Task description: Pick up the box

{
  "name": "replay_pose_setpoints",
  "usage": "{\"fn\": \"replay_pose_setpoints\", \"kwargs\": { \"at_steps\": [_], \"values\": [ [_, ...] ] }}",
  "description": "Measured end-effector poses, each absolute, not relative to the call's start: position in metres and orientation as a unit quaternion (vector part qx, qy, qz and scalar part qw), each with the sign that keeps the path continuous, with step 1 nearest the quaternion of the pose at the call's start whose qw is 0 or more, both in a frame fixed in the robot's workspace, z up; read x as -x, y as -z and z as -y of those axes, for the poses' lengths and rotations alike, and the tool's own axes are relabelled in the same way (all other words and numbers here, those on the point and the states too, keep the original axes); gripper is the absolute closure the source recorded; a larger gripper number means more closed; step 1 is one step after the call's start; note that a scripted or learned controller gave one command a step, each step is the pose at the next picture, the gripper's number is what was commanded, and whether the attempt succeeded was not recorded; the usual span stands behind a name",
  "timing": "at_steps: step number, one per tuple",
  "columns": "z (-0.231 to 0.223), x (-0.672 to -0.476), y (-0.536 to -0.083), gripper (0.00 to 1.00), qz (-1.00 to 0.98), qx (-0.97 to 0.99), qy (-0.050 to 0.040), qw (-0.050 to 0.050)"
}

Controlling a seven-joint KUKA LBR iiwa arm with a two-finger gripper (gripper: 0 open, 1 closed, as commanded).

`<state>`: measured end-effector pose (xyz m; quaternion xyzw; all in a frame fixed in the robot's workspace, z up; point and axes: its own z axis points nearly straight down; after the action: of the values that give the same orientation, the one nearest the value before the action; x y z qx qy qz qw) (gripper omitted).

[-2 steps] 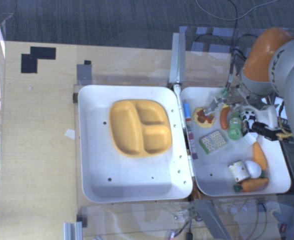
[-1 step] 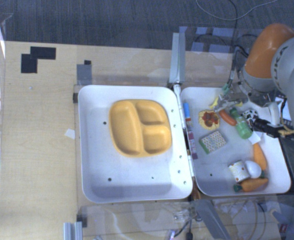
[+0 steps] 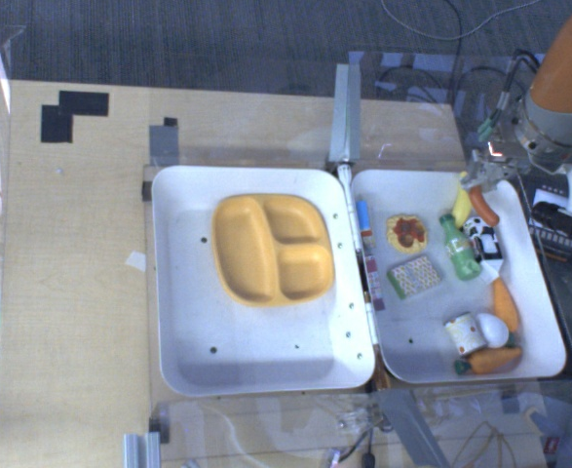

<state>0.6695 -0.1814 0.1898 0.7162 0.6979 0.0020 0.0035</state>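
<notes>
I see the arm (image 3: pixel 566 61) up at the two o'clock corner of my view, its orange band over the bench edge beyond the right bin (image 3: pixel 402 354). The gripper (image 3: pixel 487 169) hangs just over that bin's far right corner, and I cannot tell how it stands from here. The box (image 3: pixel 414 276), a small green one with a checked top, lies flat near the middle of the right bin, at about seven o'clock from the gripper and well apart from it. A round pizza toy (image 3: pixel 406 231) sits just at twelve o'clock from the box, and a green bottle (image 3: pixel 458 249) lies at its two o'clock. Carrots (image 3: pixel 505 303) and a white cup (image 3: pixel 468 332) crowd the bin's four o'clock corner. The left bin (image 3: pixel 183 339) bears a yellow divided tray (image 3: pixel 271 248).
</notes>
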Motion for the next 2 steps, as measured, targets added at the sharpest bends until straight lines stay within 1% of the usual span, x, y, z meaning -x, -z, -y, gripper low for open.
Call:
{"fn": "replay_pose_setpoints", "kwargs": {
  "at_steps": [1, 2],
  "values": [
    [0.18, -0.672, -0.203, 1.0, -0.701, -0.713, -0.0034, 0.007],
    [0.153, -0.671, -0.251, 1.0, -0.719, -0.695, -0.0022, 0.004]
  ]
}}
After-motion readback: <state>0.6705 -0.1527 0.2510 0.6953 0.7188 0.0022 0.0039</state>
